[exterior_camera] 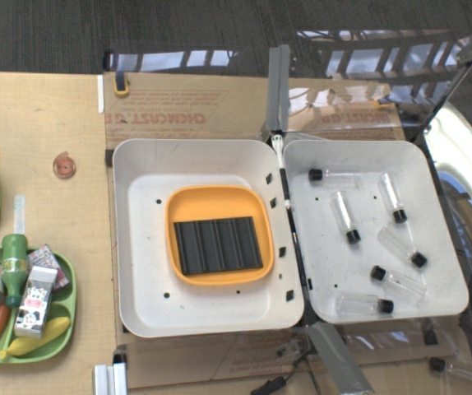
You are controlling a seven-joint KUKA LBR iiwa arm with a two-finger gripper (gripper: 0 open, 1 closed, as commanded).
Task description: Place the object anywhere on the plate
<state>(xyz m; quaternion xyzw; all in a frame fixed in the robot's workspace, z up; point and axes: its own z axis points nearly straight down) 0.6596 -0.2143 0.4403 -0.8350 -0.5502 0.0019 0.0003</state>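
Cannot tell how wide the pincer is or what it has. In the right bin (322,262), middle right of the frame: small clear tubes (345,216) with black caps, lying flat and apart. Probably light, hard, smooth, quick to roll or slip. Best pinched across the middle of one tube. Orange plate (219,197) in the left bin (141,262), centre of the frame, nothing on it yet.

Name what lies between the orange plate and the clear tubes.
In the camera view, the two white bins' touching rims separate the orange plate from the clear black-capped tubes.
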